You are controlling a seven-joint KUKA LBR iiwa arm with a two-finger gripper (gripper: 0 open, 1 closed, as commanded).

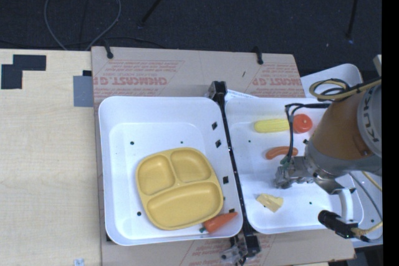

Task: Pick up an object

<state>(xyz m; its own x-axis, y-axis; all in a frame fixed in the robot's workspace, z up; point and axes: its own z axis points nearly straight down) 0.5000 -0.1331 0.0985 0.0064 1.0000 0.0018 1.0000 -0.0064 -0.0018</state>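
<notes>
Cheese wedge (270, 202) near gripper (285, 179); finger state unclear, can't tell. Risk: descent misses, clips hotdog (280, 151).

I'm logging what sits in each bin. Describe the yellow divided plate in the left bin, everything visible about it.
The yellow divided plate looks like smooth, matte moulded plastic, a rounded square with raised ridges splitting it into three compartments: two smaller ones toward the back and one wide one toward the front. It lies flat and right side up on the floor of the left bin, turned slightly askew to the bin's walls, in the front half. Nothing lies in its compartments. A toy carrot lies at its front right corner, seemingly touching the rim.
</notes>
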